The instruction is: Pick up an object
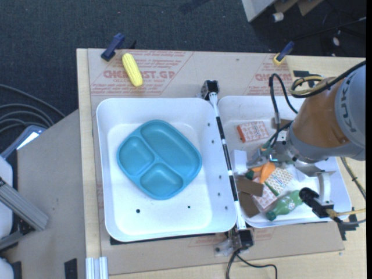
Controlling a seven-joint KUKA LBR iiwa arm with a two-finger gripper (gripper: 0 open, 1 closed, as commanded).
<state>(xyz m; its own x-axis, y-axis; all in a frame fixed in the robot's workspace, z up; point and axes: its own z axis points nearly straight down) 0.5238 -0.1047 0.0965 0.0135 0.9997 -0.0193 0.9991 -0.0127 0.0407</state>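
you have the bench (87, 156) with its printed cardboard top, and on it two white bins side by side: the left bin (110, 173) carries a blue divided plate (160, 158), and the right bin (343, 196) holds the clutter you can pick from. the arm (322, 127) reaches in over that right bin, and its gripper (273, 153) sits low among the items near the bin's middle; the wrist blocks your sight of it, so you cannot tell how it stands or whether it has anything. the best candidates lie toward the near side: a green bottle (285, 205), likely light, hard and a bit slippery, best taken across its body; a patterned packet (279, 181) and a red-printed packet (251, 131), both flat and soft, awkward to pinch unless you catch an edge; a brown card piece (249, 193) lying flat; and a small orange piece (265, 171) just beside the gripper, perhaps a toy carrot, though it is too small to be sure. on the cardboard behind the left bin a yellow toy corn cob (132, 70) lies beside red lettering that you can only partly read, roughly "ch...st. gr"; the packet print is too fine to read.
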